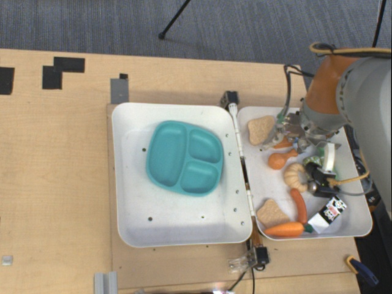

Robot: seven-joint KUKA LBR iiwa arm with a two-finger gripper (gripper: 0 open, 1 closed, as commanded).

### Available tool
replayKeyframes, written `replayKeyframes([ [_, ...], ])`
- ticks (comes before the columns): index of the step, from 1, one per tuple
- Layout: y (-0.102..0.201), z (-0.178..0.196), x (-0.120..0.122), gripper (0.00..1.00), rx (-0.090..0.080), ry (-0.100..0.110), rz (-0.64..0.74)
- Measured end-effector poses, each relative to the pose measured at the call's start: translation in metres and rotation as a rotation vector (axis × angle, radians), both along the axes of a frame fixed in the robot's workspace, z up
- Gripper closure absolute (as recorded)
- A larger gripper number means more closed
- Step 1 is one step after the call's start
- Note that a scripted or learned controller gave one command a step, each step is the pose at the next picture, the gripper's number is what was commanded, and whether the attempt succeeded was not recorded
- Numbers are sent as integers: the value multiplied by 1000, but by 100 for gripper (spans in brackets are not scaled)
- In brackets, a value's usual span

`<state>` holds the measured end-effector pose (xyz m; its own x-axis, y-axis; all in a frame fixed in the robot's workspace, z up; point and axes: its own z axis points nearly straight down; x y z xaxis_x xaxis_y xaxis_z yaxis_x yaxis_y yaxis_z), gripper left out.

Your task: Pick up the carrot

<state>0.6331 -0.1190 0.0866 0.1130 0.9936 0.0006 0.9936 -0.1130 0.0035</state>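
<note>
Carrot [285, 229] flat on the floor of the right bin [362, 224], against the near wall, lengthwise along it, green end pointing right. Touching or nearly touching a slice of bread [271, 212] just behind its blunt left end. Just beside the green tip, a small black-and-white carton [331, 210], tilted. Behind the carrot, a red sausage-like piece [299, 204] running away from it toward a pale, lumpy bulb-shaped item [294, 174]. Further back, a small round orange item [277, 160], and at the far left corner a second slice of bread [261, 129].

Gripper [289, 138] low over the far part of the same bin, well apart from the carrot, with another orange piece [282, 144] partly hidden under it; possibly touching that piece, too cluttered to say. Jaws apart or together: cannot tell, lost among cables and metal parts. Nothing seen held.

To the left, the other white bin [131, 225] with a teal divided plate [185, 157] near its middle. Both bins side by side on the pale wooden bench [55, 182].
</note>
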Motion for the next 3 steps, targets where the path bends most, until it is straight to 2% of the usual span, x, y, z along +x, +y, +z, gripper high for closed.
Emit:
replayKeyframes([
  [1,1,1,-19,0,-1,-2,-25],
  [2,15,1,-29,0,-2,-4,-40],
  [3,16,14,-25,100,0,-11,-36],
])
